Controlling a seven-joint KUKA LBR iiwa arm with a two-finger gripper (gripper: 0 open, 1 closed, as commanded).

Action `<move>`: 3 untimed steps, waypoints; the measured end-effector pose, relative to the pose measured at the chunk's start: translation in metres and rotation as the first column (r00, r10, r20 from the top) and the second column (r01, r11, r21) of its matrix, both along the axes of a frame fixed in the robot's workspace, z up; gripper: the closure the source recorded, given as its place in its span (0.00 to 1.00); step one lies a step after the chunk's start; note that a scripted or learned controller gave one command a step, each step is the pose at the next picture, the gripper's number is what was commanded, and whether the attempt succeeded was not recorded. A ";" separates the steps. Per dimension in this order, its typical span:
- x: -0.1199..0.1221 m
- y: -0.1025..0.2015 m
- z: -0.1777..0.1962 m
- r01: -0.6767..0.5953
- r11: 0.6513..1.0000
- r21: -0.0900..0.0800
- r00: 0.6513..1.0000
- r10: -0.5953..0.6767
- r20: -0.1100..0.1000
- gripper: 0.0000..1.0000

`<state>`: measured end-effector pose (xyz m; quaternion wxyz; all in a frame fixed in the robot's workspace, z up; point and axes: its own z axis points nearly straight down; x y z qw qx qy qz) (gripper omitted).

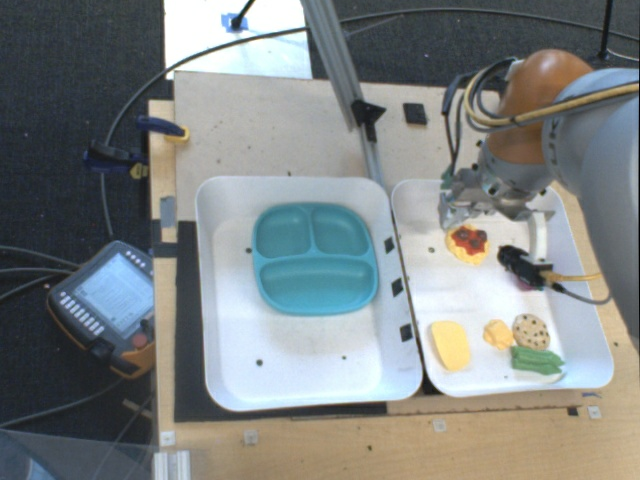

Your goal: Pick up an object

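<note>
the gripper [462,218] hangs just over the small pizza toy [467,243] in the right bin [585,298] — approach step, i judge; its grip state i cannot tell — next it must lower and close.

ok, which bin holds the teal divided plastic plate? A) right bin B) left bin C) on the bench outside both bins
B: the teal divided plastic plate lies flat in the left white bin, while the small toy food pieces and the gripper are over the right white bin.
</note>
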<state>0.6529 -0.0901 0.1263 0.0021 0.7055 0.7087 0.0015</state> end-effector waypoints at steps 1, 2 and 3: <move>0.006 -0.001 0.045 0.000 1.000 0.000 1.000 0.000 0.002 1.00; 0.007 -0.001 0.098 -0.001 1.000 0.001 1.000 0.001 0.001 1.00; -0.001 0.051 0.089 -0.004 1.000 0.002 1.000 0.004 -0.004 1.00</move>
